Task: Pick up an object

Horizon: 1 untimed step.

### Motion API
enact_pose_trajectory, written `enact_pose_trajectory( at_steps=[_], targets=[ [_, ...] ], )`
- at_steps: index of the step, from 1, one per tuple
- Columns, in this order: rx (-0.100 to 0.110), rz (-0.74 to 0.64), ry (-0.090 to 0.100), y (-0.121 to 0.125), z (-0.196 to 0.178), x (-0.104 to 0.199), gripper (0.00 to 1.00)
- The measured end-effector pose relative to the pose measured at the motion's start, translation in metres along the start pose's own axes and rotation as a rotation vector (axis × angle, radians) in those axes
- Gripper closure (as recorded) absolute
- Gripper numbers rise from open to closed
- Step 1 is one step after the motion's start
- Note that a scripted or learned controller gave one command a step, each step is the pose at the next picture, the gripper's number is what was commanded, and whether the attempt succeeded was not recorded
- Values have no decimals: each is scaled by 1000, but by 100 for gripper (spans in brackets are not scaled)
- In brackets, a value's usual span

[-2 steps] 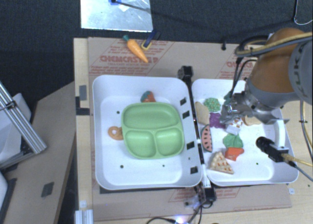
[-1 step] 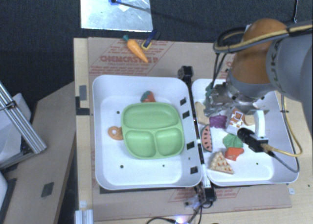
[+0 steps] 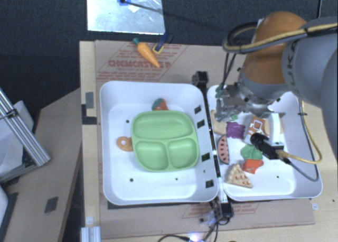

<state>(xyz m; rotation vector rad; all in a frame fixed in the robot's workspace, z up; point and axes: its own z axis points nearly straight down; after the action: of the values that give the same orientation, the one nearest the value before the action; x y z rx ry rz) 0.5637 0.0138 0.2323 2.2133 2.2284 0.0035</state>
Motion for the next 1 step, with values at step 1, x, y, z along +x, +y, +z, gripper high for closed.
enact_pose_trajectory(
  at_steps=[1],
  targets=[
    [0,1,-1,4,0,0,100]
  ],
)
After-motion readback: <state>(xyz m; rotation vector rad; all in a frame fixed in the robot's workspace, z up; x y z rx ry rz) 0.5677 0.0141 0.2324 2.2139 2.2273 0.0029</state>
